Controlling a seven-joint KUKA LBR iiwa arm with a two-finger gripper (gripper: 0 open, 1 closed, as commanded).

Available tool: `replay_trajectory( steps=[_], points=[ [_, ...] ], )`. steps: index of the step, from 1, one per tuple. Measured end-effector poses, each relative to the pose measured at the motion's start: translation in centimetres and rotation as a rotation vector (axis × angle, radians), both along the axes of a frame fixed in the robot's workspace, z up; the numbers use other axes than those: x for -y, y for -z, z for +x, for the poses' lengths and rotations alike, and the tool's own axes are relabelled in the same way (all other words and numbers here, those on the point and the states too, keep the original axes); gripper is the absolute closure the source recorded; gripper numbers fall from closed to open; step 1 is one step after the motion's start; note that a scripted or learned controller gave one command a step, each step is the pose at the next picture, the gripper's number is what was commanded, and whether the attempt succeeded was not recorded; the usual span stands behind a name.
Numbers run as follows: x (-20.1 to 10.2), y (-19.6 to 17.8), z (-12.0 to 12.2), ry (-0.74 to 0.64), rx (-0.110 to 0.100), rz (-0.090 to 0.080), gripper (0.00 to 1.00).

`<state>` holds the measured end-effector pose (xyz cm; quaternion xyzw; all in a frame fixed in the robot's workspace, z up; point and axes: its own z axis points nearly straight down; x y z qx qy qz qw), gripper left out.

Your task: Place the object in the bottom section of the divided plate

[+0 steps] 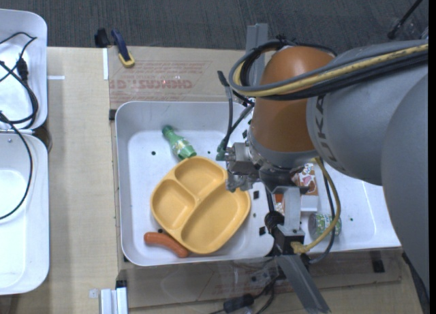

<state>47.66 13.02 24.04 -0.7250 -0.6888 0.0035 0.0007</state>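
The plate (pixel 178 205), yellow with three sections, lies in the bin (pixel 133 169) at frame centre, its large bottom section facing lower right. The gripper (pixel 237 179) hangs at the plate's right rim, under the arm's (pixel 354 112) orange wrist; I cannot tell whether it is open or closed, or whether it carries anything.

Which object the task means is unclear. A green bottle (pixel 178 142) lies just above the plate's upper left edge, a sausage (pixel 165 243) touches its lower left rim, and a can (pixel 323 224) lies right of the arm.

All three look light. The bottle and can are probably stiff, smooth and apt to roll, so each is best taken across its middle. The sausage looks softer; grip it mid-length, across its width.
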Motion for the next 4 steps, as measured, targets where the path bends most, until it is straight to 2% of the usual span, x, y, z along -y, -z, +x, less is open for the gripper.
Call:
replay_trajectory(
  steps=[1, 2, 3, 4],
  points=[
    [-0.3, -4.3, 0.4, -0.020, 0.003, 0.001, 1.00],
    [-3.8, 1.4, 0.0, 0.157, 0.000, -0.001, 1.00],
    [1.3, -2.9, 0.1, -0.025, 0.004, 0.001, 1.00],
    [-7.0, 0.4, 0.0, -0.154, 0.000, 0.001, 1.00]
  ],
)
